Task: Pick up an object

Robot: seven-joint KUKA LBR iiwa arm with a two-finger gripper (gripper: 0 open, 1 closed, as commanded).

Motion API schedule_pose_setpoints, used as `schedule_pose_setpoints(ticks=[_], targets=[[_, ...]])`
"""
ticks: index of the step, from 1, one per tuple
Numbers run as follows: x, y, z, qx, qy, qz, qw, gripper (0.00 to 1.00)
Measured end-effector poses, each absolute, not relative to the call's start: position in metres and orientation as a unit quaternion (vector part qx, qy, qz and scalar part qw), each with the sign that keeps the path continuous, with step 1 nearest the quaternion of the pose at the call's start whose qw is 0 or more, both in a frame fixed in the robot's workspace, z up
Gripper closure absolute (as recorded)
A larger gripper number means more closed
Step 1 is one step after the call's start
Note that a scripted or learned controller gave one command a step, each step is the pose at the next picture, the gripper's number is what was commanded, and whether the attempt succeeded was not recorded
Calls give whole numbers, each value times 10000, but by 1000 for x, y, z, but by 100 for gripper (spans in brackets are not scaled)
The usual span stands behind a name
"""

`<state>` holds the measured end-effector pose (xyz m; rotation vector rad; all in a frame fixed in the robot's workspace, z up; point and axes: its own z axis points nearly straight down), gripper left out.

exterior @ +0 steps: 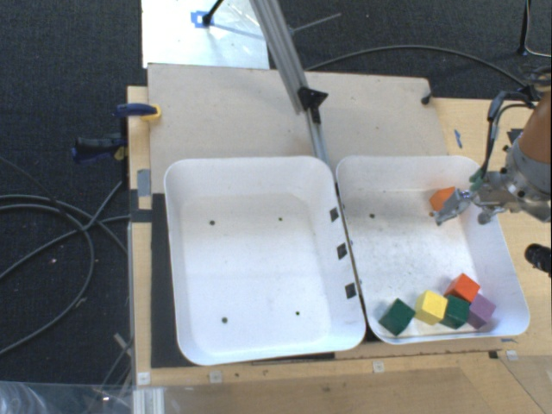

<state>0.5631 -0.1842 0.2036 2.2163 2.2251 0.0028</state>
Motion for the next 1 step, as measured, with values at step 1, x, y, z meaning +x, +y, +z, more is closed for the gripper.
schedule_pose_setpoints(ticks=[1], targets=[[648,-214,112,7052,7089,50,117,0]])
